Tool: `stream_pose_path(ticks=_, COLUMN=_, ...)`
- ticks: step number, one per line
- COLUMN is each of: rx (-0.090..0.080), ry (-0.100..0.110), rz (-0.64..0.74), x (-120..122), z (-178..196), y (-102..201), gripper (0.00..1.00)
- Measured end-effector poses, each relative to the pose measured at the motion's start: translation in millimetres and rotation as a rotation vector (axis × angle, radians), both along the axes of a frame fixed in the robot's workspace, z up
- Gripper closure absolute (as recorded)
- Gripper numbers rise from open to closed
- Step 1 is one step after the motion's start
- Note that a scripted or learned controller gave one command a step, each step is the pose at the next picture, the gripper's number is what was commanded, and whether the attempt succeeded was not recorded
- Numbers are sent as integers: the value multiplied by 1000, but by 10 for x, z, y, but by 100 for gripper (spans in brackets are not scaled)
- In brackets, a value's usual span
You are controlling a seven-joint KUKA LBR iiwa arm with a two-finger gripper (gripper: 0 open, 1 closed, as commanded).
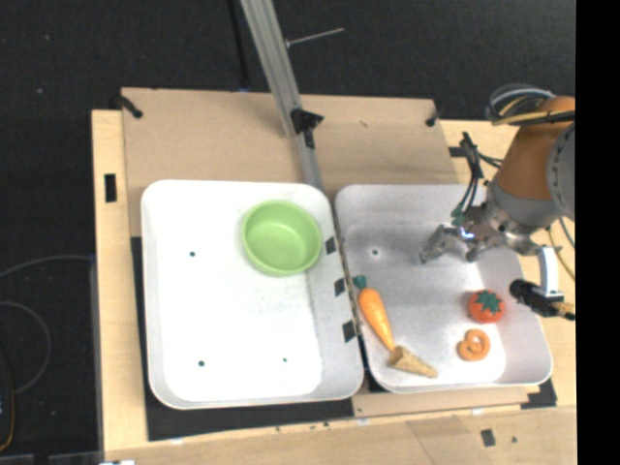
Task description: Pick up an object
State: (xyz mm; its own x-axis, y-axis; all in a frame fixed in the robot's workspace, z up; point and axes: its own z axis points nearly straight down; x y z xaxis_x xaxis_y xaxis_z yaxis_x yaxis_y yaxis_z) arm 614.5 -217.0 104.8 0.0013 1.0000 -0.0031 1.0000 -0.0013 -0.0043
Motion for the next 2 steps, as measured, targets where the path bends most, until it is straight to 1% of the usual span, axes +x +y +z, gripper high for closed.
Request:
stream_pose_path(ticks=1, rx=-1, ry=-10, rz=0, x=27, z=152, y=-7, gripper=100)
stream_pose_path(ticks=2, rx=2, ry=-11, rz=-1, x=-44, z=731, y=32, gripper=100)
